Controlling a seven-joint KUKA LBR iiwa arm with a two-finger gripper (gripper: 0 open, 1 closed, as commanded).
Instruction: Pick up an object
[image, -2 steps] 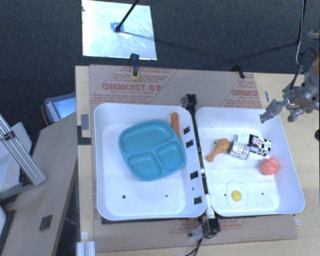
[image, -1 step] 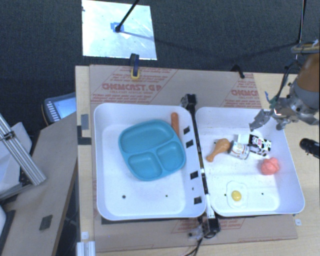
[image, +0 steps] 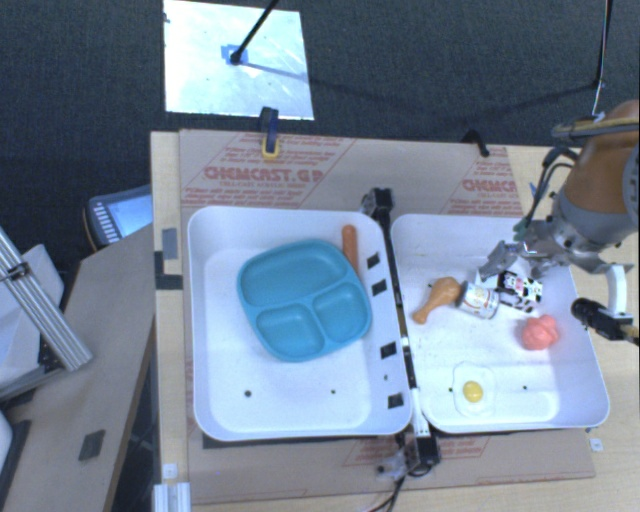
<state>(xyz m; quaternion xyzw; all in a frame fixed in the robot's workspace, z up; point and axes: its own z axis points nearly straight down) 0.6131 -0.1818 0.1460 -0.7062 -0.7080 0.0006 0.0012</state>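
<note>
We see the pincer (image: 513, 262) low over the right bin (image: 570, 400), just above a small black-and-white cow figure (image: 522, 289) — whether its fingers are spread or closed we cannot tell. Beside the cow lies a small can (image: 480, 300), touching a drumstick (image: 437, 298). A pink lump (image: 539, 333) and a fried egg (image: 472, 388) sit nearby. In the left bin (image: 215, 400) rest a blue divided plate (image: 304, 298) and a hot dog (image: 350, 248).
</note>
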